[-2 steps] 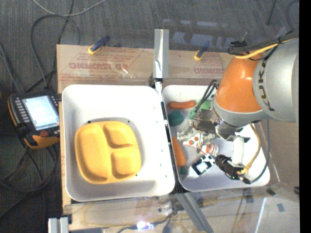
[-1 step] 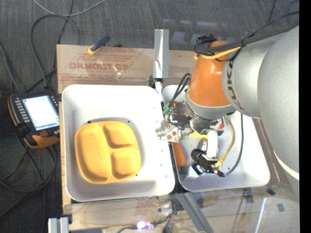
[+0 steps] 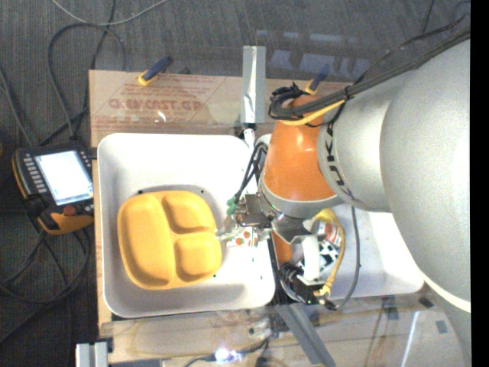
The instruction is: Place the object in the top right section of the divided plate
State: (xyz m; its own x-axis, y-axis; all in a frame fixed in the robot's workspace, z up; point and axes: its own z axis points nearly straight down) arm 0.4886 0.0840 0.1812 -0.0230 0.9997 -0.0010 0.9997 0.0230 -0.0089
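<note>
A yellow divided plate (image 3: 170, 238) lies in the left white bin (image 3: 153, 151). It has one long section on its left and two smaller ones on its right, and all three look bare. My gripper (image 3: 238, 229) hangs just off the plate's right rim, over the bin's right side, below the orange band (image 3: 294, 167). A small white object with orange spots (image 3: 244, 238) sits right at the gripper's tip, beside the plate's lower right section. The wrist hides much of it, so whether it is held or lying on the bin floor is unclear.
The big grey arm (image 3: 412, 167) covers most of the right bin (image 3: 382, 281). Cables and a yellow-black item (image 3: 325, 254) hang under the wrist. A teach pendant (image 3: 57, 178) lies left of the bench, and blue-yellow clamps (image 3: 155, 69) sit on the cardboard behind.
</note>
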